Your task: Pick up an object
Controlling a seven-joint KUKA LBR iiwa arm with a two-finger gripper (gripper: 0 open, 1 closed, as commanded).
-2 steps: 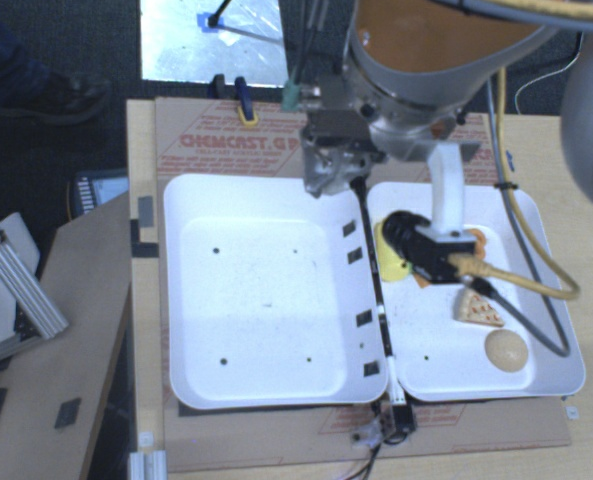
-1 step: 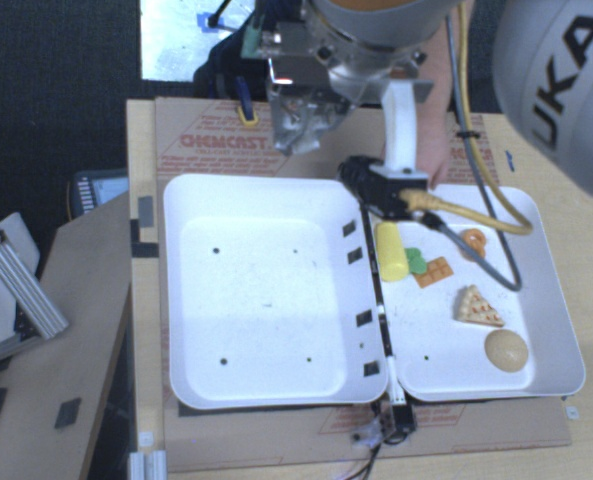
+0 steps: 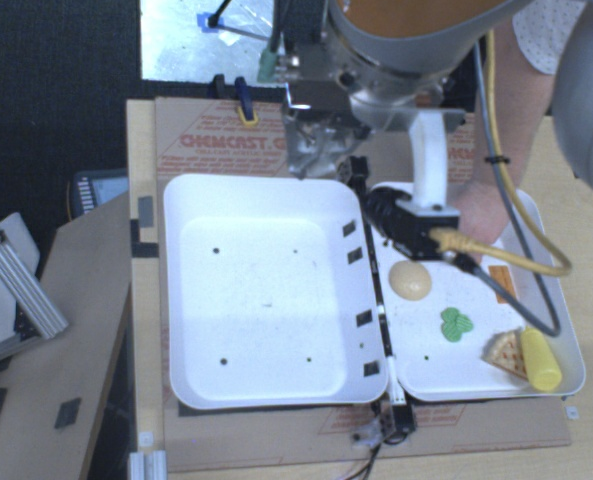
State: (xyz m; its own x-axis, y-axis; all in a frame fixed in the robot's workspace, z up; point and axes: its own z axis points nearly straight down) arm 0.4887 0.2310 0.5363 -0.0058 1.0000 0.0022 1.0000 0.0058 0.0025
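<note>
Grey arm with orange band, trailing yellow cable.

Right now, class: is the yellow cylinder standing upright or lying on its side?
Lying on its side. The yellow cylinder shows its long side, stretched along the right bin's floor near the corner, beside a tan wedge.

Two white bins sit side by side: the left bin and the right bin. The right one holds four loose things: one beige egg-shaped ball, one green leafy piece, one tan wedge and one yellow cylinder. One arm reaches over the bins, and one yellow cable and one grey cable trail from it across the right bin.
</note>
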